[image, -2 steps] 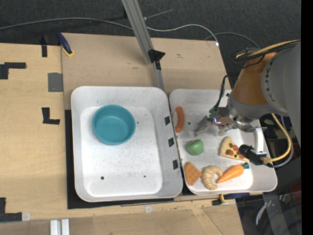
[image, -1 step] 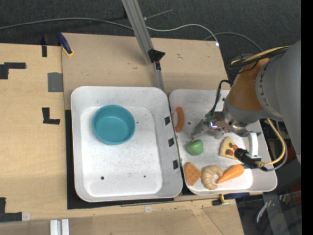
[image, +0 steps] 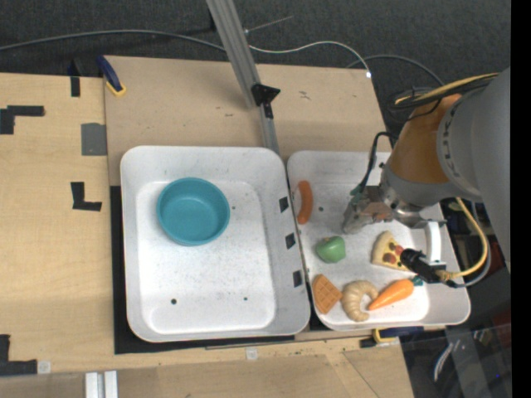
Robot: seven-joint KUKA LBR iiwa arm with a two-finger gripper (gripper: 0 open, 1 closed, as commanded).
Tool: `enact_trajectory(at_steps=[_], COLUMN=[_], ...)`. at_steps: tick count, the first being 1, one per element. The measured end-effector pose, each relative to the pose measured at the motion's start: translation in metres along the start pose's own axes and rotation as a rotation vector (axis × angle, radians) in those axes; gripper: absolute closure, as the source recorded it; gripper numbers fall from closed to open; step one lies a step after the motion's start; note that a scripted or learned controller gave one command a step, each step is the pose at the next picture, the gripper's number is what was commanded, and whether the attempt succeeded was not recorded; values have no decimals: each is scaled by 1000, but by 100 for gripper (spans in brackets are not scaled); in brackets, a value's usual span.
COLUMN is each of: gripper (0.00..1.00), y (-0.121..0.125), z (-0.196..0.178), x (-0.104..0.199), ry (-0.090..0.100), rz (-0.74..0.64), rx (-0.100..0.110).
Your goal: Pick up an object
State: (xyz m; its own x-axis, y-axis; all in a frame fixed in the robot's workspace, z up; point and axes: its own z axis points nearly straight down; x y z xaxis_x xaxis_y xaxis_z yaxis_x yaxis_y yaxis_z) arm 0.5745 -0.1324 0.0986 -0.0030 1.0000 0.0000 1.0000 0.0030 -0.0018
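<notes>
Low in the frame's right bin (image: pixel 332 166), a croissant (image: pixel 358 298), carrot (image: pixel 390 293) and waffle (image: pixel 326 293) lie beside a green pepper (image: pixel 332 249), likely light, stiff, slippery plastic best pinched across its middle, while the hand (image: pixel 358 220) hovers above-right, fingers seemingly empty and slightly apart.

Wooden bench (image: pixel 191 114) with two white bins (image: pixel 141 247) side by side

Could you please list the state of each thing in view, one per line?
Tool: low in the right bin, holding nothing visible.
Teal bowl: upright in the left bin.
Sausage: flat by the divider.
Green pepper: loose, near the tool.
Pizza slice: flat.
Carrot: lying against the croissant.
Waffle: flat.
</notes>
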Motion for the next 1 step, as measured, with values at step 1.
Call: enact_trajectory(at_steps=[1], gripper=[100], y=[-2], z=[-52], x=[-10], ry=[-1], rz=[2], rx=[-5])
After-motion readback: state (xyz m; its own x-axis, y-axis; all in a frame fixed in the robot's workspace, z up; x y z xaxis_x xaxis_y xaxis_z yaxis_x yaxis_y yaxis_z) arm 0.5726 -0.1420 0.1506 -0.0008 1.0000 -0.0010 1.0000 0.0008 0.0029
